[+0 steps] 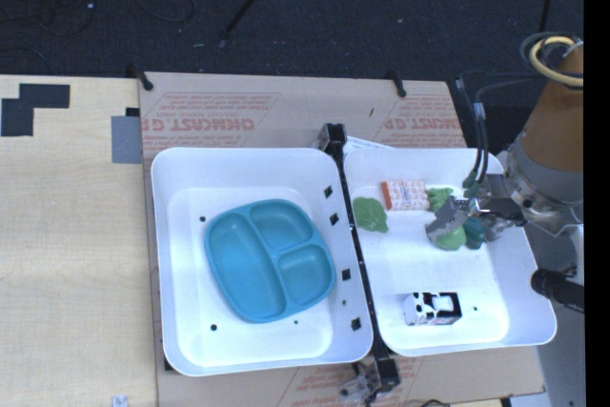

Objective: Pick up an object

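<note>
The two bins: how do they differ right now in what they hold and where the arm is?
The left bin holds one large blue divided tray; the right bin holds several small items: a green lump, a red-and-white packet, a black-and-white object.
The gripper is over the right bin beside green pieces; the left bin has no arm over it.
Both are shallow, white and rounded.

Light falls evenly from overhead, bright on the two white bins [172, 205], whose floors look nearly washed out; the floor at twelve o'clock lies dark and grainy; shadows are faint and soft beneath the blue tray [269, 259]; detail is coarse, and the gripper [456, 226] at three o'clock is slightly smeared.
</note>
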